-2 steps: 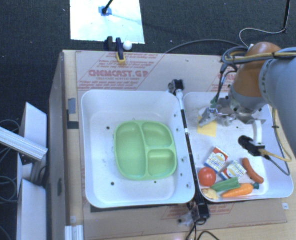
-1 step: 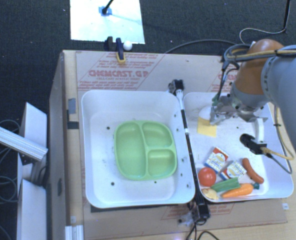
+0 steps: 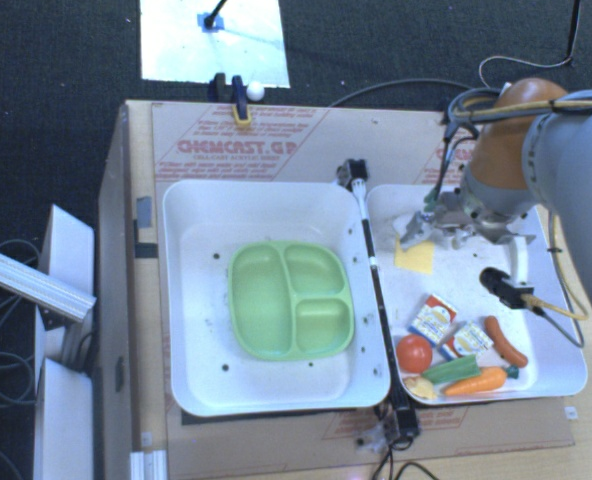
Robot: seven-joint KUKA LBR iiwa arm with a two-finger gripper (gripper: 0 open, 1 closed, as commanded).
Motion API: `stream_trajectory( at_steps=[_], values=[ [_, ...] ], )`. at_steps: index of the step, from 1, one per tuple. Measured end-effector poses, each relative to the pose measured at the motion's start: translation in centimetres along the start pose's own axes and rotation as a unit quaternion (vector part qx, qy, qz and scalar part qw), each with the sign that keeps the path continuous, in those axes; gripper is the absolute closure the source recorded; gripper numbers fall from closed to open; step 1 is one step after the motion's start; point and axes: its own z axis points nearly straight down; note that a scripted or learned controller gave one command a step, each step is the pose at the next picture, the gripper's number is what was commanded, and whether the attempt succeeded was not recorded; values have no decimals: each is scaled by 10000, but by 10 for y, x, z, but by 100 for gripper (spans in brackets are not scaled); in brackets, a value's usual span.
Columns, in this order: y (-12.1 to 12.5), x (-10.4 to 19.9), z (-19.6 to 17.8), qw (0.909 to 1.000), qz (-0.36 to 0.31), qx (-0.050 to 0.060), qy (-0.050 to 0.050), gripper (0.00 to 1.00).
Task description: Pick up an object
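My gripper (image 3: 416, 232) hangs low over the far left part of the right bin (image 3: 566, 368). Just below its tip a flat yellow cheese slice (image 3: 417, 258) lies on the bin floor. Whether the gripper touches the slice cannot be told. Nearer the front lie two small cartons (image 3: 434, 320) (image 3: 468, 339), a red tomato (image 3: 414, 353), a red sausage (image 3: 504, 340), a green cucumber (image 3: 451, 369) and an orange carrot (image 3: 476, 381).
The left bin (image 3: 191, 268) holds a green divided plate (image 3: 290, 300). A black rod (image 3: 366, 238) runs along the wall between the bins. The arm's grey body (image 3: 566, 168) covers the right bin's far right corner.
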Motion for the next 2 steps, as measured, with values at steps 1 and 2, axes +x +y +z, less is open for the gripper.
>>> stream_trajectory(
  at_steps=[1,2],
  values=[
    [35,-8,11,10000,-11,9,0,0],
    [35,10,11,10000,-12,9,1,0]
  ],
)
